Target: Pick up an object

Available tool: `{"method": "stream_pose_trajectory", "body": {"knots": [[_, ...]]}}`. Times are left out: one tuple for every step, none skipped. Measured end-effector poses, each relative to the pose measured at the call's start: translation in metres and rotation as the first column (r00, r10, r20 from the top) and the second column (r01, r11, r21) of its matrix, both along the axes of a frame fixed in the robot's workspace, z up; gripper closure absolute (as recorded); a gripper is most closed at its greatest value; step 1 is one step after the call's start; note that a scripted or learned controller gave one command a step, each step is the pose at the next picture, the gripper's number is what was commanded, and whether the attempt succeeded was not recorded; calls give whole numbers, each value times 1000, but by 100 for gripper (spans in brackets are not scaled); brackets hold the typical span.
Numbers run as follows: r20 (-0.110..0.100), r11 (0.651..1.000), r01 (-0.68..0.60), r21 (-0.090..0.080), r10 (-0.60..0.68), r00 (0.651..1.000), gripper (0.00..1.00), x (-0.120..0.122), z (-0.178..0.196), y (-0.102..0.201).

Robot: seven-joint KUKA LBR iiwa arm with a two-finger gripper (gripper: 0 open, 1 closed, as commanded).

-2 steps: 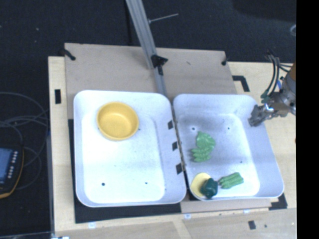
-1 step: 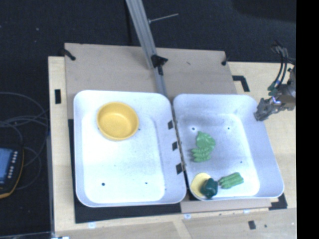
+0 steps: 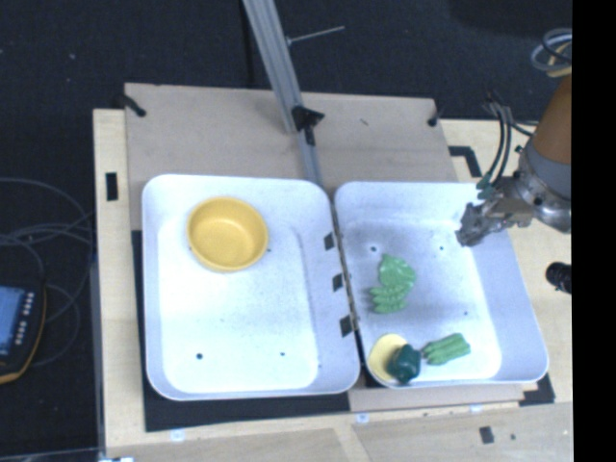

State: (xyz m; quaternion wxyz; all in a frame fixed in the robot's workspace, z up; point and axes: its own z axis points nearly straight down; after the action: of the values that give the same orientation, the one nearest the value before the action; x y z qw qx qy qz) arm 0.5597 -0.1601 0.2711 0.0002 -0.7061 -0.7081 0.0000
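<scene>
My gripper (image 3: 473, 229) hangs over the upper right edge of the right bin (image 3: 438, 200), with nothing visibly between its fingers. A light green leafy toy (image 3: 392, 284) lies in the middle of that bin, to the lower left of the gripper. Near the bin's front edge sits a small yellow cup (image 3: 385, 354) with a dark green object (image 3: 406, 362) resting on it. A green ridged piece (image 3: 446, 348) lies just right of them. In the left bin (image 3: 241, 345), a yellow bowl (image 3: 227, 233) rests upright at the upper left.
A grey metal pole (image 3: 279, 65) slants from the top of the view down to the divide between the bins. Cables (image 3: 500, 152) trail along the arm at the right. A handheld pendant (image 3: 17, 323) lies off the bench at the left.
</scene>
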Motion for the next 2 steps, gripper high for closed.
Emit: {"method": "stream_pose_trajectory", "body": {"knots": [[1, 1000, 0, 0, 0, 1000, 100, -15, -1, 57], [0, 1000, 1, 0, -1, 1000, 100, -23, -16, 101]]}}
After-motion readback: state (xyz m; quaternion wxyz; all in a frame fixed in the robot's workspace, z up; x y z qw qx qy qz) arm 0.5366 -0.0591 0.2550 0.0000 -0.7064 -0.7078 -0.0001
